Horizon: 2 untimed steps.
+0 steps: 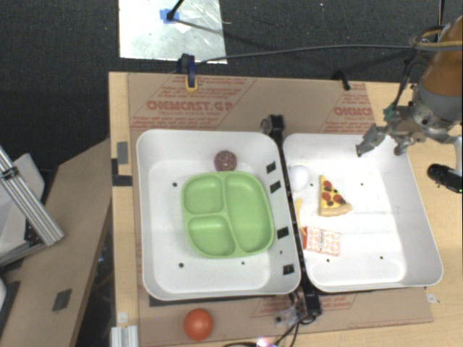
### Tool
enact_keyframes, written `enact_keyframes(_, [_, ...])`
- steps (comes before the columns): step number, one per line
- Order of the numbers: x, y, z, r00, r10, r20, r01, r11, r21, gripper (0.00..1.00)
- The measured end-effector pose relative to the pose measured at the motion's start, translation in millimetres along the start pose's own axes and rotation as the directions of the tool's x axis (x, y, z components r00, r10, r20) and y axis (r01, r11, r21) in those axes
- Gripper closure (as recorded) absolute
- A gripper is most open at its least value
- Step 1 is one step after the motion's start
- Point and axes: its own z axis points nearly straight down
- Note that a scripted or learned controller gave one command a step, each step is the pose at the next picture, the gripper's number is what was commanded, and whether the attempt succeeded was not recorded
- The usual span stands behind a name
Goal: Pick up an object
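Camera view: pincer, seemingly spread, hovers clear above pizza slice and white ball.

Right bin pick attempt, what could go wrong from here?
The flat pizza-slice toy and flat red-and-white packet lie low on the right white bin's floor, so the fingers may slide over them. The small white ball sits against the bin's left wall and could roll away. The gripper hangs above the bin's far right edge, apart from all three.
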Motion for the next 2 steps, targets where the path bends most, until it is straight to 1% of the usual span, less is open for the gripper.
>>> enact_keyframes(1, [1, 2, -9, 1.000, -0.003, 0.002, 0.003, 1.000, -0.013, 0.00])
enact_keyframes(2, [0, 1, 31, 1.000, -0.002, 0.003, 0.002, 1.000, -0.014, 0.00])
